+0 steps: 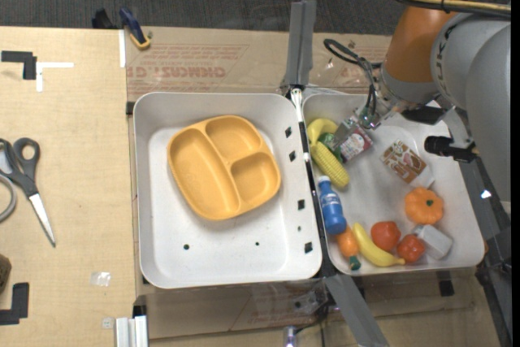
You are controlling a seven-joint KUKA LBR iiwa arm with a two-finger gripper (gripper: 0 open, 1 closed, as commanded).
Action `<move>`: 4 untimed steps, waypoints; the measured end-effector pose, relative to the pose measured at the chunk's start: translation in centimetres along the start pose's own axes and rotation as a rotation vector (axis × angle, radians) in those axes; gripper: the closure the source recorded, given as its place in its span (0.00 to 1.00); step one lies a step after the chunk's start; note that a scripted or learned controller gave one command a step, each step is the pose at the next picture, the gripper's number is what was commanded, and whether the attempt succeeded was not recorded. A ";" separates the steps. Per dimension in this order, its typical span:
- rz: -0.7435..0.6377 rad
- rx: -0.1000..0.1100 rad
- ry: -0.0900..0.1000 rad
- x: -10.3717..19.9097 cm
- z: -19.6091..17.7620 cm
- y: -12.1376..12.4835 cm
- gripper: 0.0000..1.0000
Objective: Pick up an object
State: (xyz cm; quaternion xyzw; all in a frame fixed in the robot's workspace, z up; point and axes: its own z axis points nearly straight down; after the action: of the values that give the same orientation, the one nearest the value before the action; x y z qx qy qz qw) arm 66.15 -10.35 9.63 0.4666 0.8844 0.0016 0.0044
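**Packet in the right bin sits under the gripper, grasp not confirmed**

Packet (354, 144), the small crinkled one with red print, is your likely target: it lies in the upper part of the right bin (465, 199), and everything below is placed relative to it.

Far to its left, scissors (28, 179) rest on the bare bench, out of play. Nearer, still left, the left bin (146, 199) holds a yellow divided plate (223, 166), probably there as a drop spot, though the task asks only for a pick. Just left of the packet, a yellow banana (319, 128) and a corn cob (331, 163) crowd against the divider, the cob nearly touching the packet. Below-left lies a blue bottle (331, 207).

Directly above and slightly right of the packet, the gripper (370, 116) comes down at a slant from the arm's wrist, its tip at the packet's upper edge. You cannot tell from this angle whether it is spread or closed, nor whether the packet is pinched, so treat the grasp as unproven.

To the right of the packet lies a brown snack box (404, 161); below-right, an orange pumpkin (424, 206), a tomato (385, 235) and a second banana (371, 245). That clutter explains the steep approach: the packet's upper side is its freest.
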 end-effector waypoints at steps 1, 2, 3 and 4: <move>-0.003 0.001 -0.001 1.0 -0.1 -2.1 0.00; 0.129 0.000 -0.003 3.1 -0.1 -4.8 0.00; 0.127 -0.009 -0.011 2.8 -1.5 -4.6 1.00; 0.234 0.007 0.002 2.5 -15.7 1.4 1.00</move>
State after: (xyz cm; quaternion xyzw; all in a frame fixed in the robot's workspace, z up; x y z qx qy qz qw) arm 65.73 -7.46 25.35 0.5666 0.8240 -0.0006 0.0015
